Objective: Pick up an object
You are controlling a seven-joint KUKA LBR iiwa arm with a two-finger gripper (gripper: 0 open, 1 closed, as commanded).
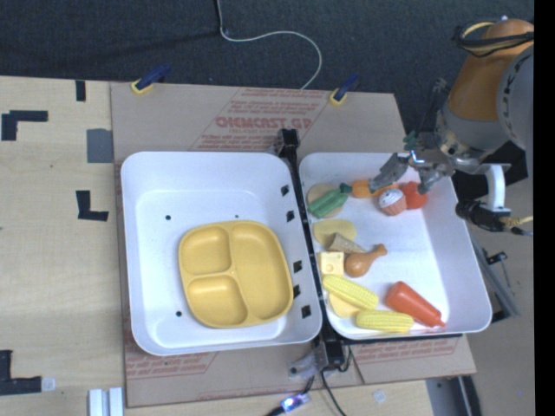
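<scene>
My gripper (406, 180) hangs over the far right part of the right bin (460, 258), its two fingers spread apart and nothing between them. Just below the fingers lie a small cupcake-like toy (392, 202) and a red toy piece (415, 198), touching each other. Other toy food lies in the same bin: a green vegetable (329, 201) with an orange end (360, 189), a pale yellow slice (334, 230), a cheese cube (331, 263), a brown drumstick (366, 259), two corn cobs (351, 293) (383, 321) and a red-orange carrot (414, 304).
The left bin (147, 232) holds a yellow divided plate (234, 273). Both bins stand on cardboard (251, 120) clipped to the bench. A white cable (277, 37) loops behind the bins. The arm's orange band (486, 76) rises at the right.
</scene>
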